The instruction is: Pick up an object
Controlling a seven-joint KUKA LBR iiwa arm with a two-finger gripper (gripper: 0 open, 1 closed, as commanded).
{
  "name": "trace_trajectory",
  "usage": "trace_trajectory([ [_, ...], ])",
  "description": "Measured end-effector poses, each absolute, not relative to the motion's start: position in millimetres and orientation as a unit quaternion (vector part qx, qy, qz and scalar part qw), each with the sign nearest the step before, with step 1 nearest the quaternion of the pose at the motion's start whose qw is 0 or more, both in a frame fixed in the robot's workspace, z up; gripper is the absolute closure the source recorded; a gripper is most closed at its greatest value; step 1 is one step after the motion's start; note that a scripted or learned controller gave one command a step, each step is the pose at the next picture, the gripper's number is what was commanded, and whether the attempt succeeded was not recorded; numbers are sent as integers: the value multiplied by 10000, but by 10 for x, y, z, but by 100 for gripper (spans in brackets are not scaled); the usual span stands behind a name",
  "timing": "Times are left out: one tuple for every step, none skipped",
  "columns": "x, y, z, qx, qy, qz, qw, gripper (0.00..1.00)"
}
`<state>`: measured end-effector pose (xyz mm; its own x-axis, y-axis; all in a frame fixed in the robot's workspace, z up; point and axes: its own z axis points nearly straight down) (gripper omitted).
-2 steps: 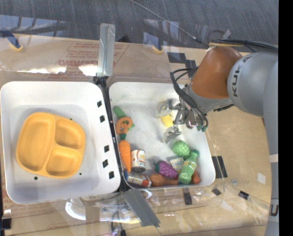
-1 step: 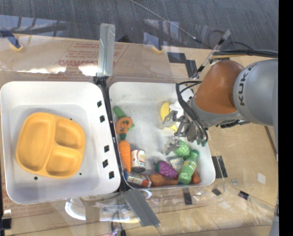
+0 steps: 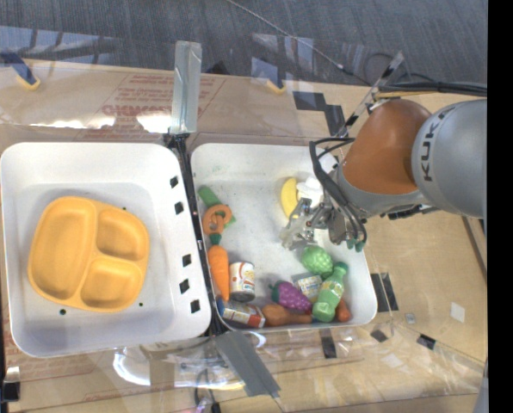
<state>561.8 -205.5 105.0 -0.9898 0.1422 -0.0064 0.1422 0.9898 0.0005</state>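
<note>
You see: yellow-orange sectioned plastic tray [image 3: 88, 252] in the white left bin [image 3: 15, 179]; orange toy carrot [image 3: 219, 271], yellow banana [image 3: 288, 197], purple grape bunch [image 3: 293, 297], green bottle [image 3: 328, 296].

you see two matt white plastic bins; the left bin [image 3: 15, 256] bears a smooth yellow plastic tray [image 3: 89, 254] with a soft sheen. the right bin [image 3: 256, 166] holds glossy plastic toy food, a carrot [image 3: 219, 272] among it. the bench [image 3: 93, 101] looks like brown cardboard under shiny film.

Grey arm [image 3: 453, 157], orange band, black cables, apparently metallic end effector [image 3: 306, 224].
</note>
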Motion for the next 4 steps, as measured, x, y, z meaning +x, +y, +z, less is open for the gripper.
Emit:
trace_trajectory([
  [5617, -2054, 1048, 709, 9975, 0, 30, 0],
  [5249, -2081, 942, 1048, 9945, -3, 43, 0],
  [5519, -2106, 949, 687, 9976, -9, 32, 0],
  [6273, -2096, 944, -77, 10000, -5, 25, 0],
])
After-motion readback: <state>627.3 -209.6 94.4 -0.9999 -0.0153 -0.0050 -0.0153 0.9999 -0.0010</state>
